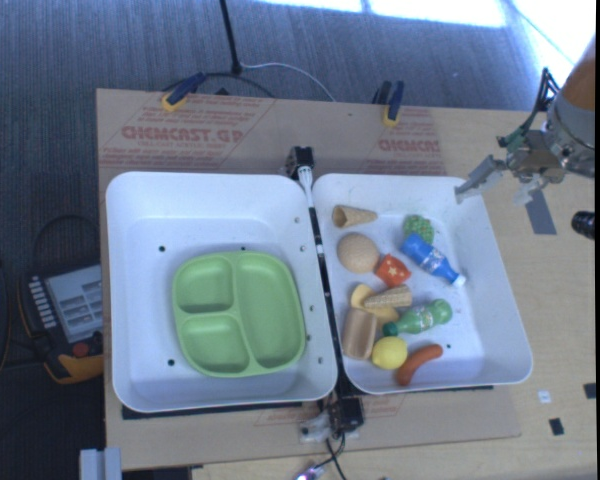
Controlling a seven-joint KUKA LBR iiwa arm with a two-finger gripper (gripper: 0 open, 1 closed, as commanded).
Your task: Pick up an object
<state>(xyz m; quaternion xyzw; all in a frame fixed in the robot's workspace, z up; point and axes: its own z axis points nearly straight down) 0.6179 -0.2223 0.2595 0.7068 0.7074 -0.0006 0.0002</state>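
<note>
Objects: a heap of toy food lay in the right bin, none of it between the fingers of the hand.
Cone: an ice-cream cone lay at the far left of that bin, near the divider.
Egg: a tan egg-shaped piece sat just beneath the cone.
Red piece: a small red-orange item rested just beside the egg on its right.
Blue bottle: a blue bottle lay tilted, its white cap pointing toward the bin's right wall.
Green leafy piece: a green vegetable sat touching the bottle's upper end.
Green bottle: a green bottle lay on its side lower down.
Lemon: a yellow lemon sat near the front wall, beside a red-orange sausage.
Bread: a tan loaf lay left of the lemon.
Hand: it hovered above the far right corner of the right bin, fingers spread wide and empty, well apart from the heap.
Arm: the grey wrist with its orange band reached in from the right edge.
Left bin: the left bin held a green divided plate.
Desk: both bins rested on a brown board clamped to the desk.
</note>
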